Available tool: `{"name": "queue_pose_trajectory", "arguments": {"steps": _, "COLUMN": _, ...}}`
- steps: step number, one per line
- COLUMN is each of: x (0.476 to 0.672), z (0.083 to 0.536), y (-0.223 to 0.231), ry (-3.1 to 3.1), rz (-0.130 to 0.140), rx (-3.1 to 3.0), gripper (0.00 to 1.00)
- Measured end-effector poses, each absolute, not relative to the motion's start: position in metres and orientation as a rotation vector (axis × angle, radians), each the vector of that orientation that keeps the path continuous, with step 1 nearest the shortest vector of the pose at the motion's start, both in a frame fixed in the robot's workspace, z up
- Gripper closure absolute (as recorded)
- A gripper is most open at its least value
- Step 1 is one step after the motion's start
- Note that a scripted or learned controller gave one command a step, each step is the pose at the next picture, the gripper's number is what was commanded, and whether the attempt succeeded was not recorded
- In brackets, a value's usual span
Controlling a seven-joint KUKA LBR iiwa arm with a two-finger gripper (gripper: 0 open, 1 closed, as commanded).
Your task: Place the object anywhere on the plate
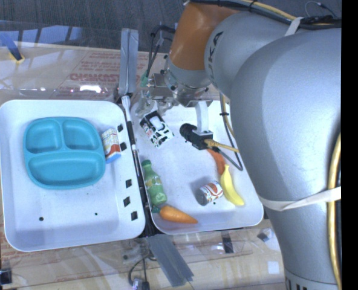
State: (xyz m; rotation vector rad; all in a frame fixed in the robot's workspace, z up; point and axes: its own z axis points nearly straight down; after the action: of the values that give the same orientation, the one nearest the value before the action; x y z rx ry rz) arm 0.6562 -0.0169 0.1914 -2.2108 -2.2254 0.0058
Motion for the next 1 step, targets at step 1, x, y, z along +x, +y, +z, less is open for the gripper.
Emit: {"name": "queue_pose_trajectory", "arguments": {"steps": 1, "x": 0.6508, "z": 0.1939, "y": -0.0165, "ry": -2.145, "rz": 0.011, "rx": -2.285, "gripper": 1.0}}
